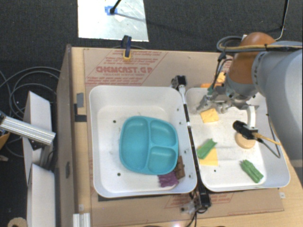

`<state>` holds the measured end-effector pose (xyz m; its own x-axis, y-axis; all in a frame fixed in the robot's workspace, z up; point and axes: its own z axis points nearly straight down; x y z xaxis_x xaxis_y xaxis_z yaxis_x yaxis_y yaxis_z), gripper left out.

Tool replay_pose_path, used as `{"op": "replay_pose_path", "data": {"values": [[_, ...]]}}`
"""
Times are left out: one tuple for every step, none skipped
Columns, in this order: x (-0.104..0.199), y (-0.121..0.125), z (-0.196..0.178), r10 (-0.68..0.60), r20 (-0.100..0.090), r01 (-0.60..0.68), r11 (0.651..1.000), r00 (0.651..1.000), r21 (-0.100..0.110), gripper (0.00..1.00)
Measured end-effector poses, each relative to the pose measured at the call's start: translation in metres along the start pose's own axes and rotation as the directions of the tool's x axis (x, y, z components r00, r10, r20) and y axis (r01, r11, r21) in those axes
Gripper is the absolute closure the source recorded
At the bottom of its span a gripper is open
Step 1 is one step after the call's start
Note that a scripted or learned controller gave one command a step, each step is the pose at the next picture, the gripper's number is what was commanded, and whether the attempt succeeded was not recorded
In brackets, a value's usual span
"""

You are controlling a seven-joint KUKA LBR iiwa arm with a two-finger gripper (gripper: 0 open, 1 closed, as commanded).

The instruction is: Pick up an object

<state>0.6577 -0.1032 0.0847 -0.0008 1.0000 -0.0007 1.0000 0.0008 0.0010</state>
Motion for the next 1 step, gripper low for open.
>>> {"op": "replay_pose_path", "data": {"values": [[0.0144,-0.0046,0.0002,-0.004,0.0,0.004,1.0,1.0,0.0,0.0]]}}
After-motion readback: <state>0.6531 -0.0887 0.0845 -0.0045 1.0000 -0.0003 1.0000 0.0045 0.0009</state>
